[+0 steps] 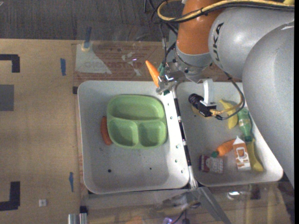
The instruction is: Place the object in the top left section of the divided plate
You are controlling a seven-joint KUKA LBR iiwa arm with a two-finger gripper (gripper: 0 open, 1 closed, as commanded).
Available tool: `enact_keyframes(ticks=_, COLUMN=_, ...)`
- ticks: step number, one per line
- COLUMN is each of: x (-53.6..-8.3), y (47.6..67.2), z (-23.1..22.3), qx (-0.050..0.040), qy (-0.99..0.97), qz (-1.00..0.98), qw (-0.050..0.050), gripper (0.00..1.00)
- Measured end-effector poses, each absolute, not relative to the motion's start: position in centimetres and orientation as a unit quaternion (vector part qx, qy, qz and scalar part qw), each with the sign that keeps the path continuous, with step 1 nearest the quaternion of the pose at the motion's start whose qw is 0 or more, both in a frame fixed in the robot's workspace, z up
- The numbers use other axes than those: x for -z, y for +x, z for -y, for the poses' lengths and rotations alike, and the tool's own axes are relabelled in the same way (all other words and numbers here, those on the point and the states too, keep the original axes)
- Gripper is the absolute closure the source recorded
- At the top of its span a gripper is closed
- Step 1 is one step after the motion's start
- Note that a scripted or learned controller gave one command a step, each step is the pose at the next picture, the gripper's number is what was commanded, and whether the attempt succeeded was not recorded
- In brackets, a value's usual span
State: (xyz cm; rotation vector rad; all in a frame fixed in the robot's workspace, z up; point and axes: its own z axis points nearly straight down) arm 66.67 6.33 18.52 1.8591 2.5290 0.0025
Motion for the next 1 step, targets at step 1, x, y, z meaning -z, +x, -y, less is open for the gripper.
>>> enact_keyframes(ticks=1, x=-18.48, y=60.51, z=-8.68, qx=0.0, qy=0.594, qz=-0.804, qw=0.0, gripper=1.0)
